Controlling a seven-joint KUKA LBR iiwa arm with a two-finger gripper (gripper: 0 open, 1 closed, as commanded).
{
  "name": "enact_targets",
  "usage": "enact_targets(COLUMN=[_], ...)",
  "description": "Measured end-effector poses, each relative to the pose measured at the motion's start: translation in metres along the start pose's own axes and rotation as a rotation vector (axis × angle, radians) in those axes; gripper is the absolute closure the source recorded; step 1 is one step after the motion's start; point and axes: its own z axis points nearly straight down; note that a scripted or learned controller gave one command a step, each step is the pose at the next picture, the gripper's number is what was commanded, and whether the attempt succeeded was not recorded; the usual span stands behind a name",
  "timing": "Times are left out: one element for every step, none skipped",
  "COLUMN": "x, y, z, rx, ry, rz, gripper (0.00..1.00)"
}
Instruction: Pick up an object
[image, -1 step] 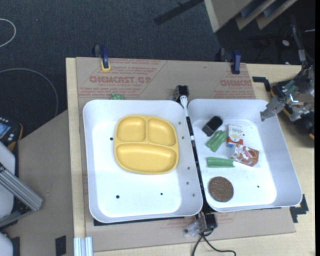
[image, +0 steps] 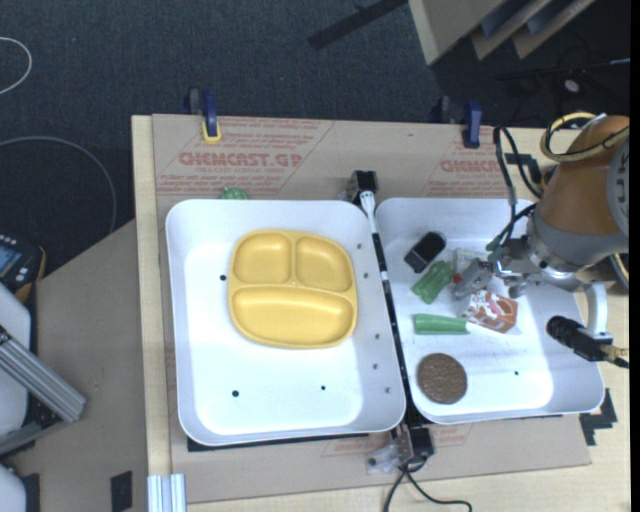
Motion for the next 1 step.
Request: enact_targets(x=[0.0528], y=[0.0482], z=[0.032], rx=[-0.016], ry=[-0.01], rz=[0.0], gripper=[0.0])
